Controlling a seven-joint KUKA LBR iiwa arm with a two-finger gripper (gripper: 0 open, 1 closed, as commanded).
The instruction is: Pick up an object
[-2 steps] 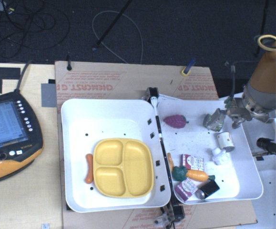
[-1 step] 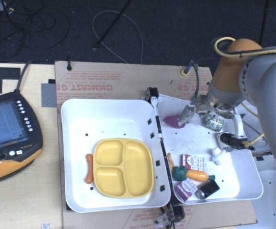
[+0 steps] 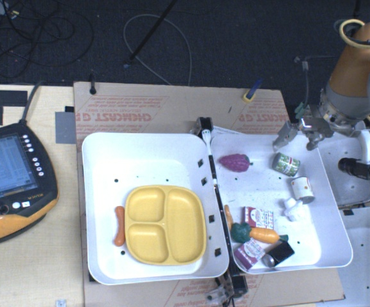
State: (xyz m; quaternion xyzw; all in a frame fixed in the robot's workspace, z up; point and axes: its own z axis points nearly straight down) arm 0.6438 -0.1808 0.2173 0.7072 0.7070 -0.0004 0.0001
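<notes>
My gripper (image 3: 298, 137) hangs over the right bin's far right corner with its fingers spread open and nothing between them. Just below it lies a small green can (image 3: 287, 164) on its side. A purple eggplant-like toy (image 3: 235, 162) rests toward the bin's back left. A white cup with a red mark (image 3: 301, 188) and a white piece (image 3: 291, 208) lie near the right wall. At the front sit a pink-and-white carton (image 3: 259, 218), an orange carrot (image 3: 264, 235), a green toy (image 3: 239, 232), a purple packet (image 3: 250, 252) and a black block (image 3: 278, 253).
The left bin (image 3: 108, 152) holds a yellow divided plate (image 3: 165, 224) and an orange sausage toy (image 3: 119, 226) beside it. A teach pendant (image 3: 12, 178) lies on the bench at far left. The right bin's rim (image 3: 338, 235) runs close under the arm.
</notes>
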